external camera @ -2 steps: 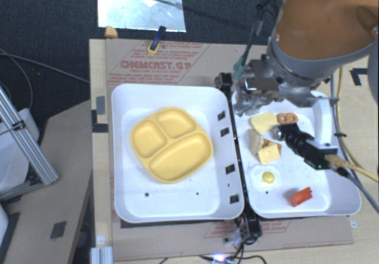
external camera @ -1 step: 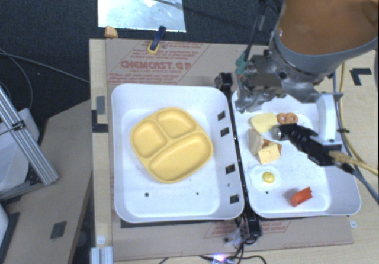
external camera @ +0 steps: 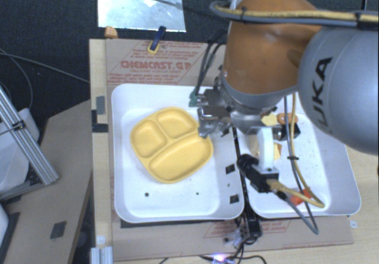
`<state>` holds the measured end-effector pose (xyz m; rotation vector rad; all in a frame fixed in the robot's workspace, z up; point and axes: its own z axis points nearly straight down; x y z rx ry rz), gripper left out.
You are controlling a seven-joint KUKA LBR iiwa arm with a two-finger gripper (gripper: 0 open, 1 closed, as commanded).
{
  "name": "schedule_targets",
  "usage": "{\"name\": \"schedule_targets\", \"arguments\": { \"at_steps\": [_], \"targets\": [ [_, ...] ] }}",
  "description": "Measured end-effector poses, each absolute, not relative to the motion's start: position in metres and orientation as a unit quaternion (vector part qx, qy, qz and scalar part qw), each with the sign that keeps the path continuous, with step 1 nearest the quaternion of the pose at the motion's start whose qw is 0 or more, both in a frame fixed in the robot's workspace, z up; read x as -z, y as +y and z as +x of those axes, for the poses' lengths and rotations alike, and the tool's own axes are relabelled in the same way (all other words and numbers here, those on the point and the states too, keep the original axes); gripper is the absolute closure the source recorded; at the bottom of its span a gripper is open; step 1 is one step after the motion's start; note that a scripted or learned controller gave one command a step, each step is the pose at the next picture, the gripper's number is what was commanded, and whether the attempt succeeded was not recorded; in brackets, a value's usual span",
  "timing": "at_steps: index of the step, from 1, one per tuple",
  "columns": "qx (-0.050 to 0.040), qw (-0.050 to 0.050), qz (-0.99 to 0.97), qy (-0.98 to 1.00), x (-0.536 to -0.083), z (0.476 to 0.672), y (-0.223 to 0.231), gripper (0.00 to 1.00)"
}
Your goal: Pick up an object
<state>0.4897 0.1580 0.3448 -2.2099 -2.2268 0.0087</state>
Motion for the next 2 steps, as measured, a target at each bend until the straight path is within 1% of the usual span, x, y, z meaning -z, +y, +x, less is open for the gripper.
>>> {"name": "schedule_targets", "arguments": {
  "at_steps": [1,2],
  "targets": [
    [-0.0036,0.001,-0.709,-0.705,-0.249,0.51,0.096,1.0],
    [0.0096,-0.006,-0.705,-0.709,-0.478,0.515,0.109,1.0]
  ]
}}
